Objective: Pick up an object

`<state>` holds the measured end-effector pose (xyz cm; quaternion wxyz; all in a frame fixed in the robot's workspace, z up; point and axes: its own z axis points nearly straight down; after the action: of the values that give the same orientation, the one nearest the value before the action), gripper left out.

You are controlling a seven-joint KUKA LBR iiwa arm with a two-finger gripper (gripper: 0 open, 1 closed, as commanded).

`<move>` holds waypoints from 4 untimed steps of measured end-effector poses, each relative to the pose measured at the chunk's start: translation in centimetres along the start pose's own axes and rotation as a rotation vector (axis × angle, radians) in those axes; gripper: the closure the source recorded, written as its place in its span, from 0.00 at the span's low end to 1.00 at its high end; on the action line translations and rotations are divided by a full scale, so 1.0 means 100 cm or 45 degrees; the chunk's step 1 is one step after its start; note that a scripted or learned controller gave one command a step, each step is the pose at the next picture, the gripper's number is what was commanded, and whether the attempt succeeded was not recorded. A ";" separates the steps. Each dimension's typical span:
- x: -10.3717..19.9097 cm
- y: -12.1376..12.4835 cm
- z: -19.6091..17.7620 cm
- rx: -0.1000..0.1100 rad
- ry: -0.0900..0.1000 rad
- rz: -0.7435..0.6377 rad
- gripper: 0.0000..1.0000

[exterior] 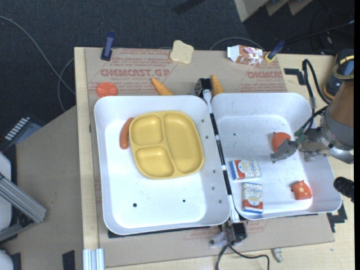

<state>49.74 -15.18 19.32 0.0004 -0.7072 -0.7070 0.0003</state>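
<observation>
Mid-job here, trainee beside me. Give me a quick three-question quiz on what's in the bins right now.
1. True or false: the yellow divided tray lies in the left bin.
2. What lies nearest the gripper? A) the red-orange object B) the sausage C) the bread slice
3. Fill in: the two small cartons lie in the ___ bin.

Key: 1 true. 2 A. 3 right, the right bin.

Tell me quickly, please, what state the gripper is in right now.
Gripper: in the right bin beside an orange-red object; open or shut cannot be told.
</observation>
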 end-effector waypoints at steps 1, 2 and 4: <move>-0.059 0.015 0.093 0.003 0.000 0.002 0.00; -0.013 0.069 0.106 -0.003 0.000 -0.003 0.00; -0.041 0.119 0.098 -0.007 -0.004 -0.003 1.00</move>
<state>61.65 -19.26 9.54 -0.0029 -0.7063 -0.7079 -0.0006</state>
